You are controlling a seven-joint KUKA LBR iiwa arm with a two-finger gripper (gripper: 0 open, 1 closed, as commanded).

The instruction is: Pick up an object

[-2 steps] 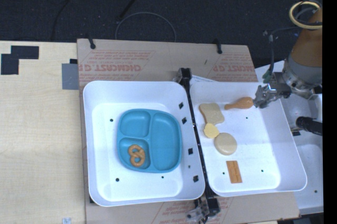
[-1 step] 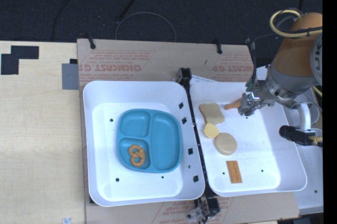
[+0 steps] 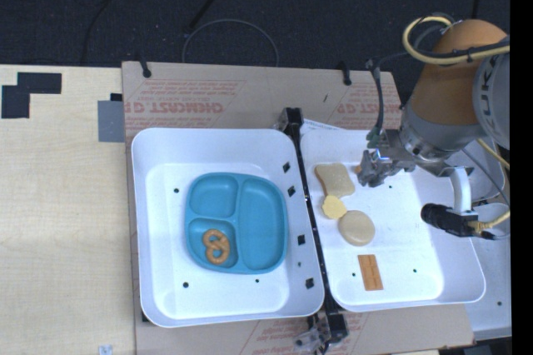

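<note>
I am reaching for food in the right bin (image 3: 466,278), I cannot tell how my gripper (image 3: 373,170) stands, and the pale bread piece (image 3: 335,179) lies just left of it, so next I go down.

2 white bins (image 3: 158,178) on cardboard sheet (image 3: 208,99); blue divided plate (image 3: 250,220) in left bin.

Pale wood bench (image 3: 58,220). Cardboard sheet (image 3: 208,95) lies flat on it, carrying two white bins: left bin (image 3: 158,262), right bin (image 3: 416,282), touching.
</note>
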